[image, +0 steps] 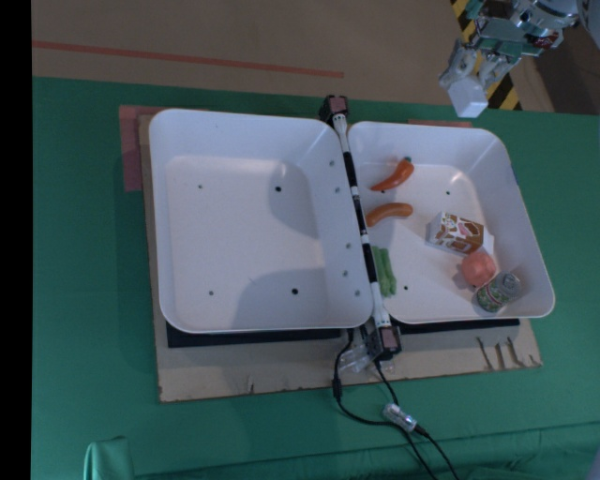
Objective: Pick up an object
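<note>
Spreading wide: green cloth (84,281) | cardboard (234,377) under white bins (234,225) | arm (525,17) by hazard stripes (507,90), grip: cannot tell

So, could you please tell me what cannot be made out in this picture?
In the camera view:
Grey robot arm: cut off by the top edge.
Small brown-and-white printed carton: print too small to read.
Round green-labelled can: label too small and blurred.
</note>
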